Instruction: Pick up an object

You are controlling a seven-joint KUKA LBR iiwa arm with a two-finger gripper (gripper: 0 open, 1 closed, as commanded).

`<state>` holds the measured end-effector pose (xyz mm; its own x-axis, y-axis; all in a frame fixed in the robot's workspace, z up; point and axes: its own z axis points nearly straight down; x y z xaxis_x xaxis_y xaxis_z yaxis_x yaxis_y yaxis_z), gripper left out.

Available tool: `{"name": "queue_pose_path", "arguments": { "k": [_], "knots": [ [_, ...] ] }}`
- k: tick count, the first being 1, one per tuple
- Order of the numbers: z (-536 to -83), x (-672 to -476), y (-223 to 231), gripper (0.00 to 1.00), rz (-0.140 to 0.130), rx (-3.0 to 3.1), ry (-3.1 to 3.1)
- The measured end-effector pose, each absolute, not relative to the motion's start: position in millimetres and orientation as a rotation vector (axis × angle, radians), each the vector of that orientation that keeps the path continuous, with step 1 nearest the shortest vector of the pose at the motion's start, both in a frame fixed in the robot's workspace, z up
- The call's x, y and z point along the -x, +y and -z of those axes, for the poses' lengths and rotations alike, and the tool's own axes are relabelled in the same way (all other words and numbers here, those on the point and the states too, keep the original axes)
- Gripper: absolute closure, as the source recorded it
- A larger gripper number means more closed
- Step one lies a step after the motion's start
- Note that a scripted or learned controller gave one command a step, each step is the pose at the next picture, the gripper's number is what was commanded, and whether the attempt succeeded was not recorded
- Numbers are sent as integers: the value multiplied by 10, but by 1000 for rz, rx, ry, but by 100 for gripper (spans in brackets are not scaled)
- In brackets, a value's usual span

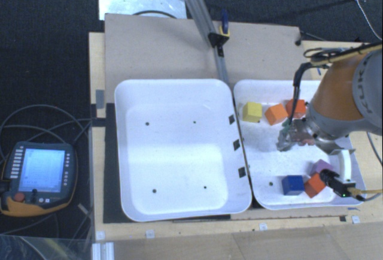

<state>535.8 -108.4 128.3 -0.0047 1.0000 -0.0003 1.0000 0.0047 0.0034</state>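
We see the desk (99,133), pale wood, with a brown board (161,43) laid on top. Two white bins sit side by side on it: left bin (173,151) and right bin (263,193).

Robotics lab, industrial KUKA arm (341,94) over a wooden bench (179,43), two shallow white bins (173,145) holding coloured test blocks (292,184), teach pendant (37,178) with looped cables on dark carpet (42,25), metal camera pole (197,1) clamped to the bench.
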Motion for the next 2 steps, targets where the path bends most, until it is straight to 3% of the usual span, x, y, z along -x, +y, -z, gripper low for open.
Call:
{"name": "queue_pose_path", "arguments": {
  "k": [1, 2],
  "knots": [
    [-1822, -5273, -1098, 100, -6, -2214, 2222],
    [-2349, -5327, -1202, 100, -7, -2212, 2221]
  ]
}}
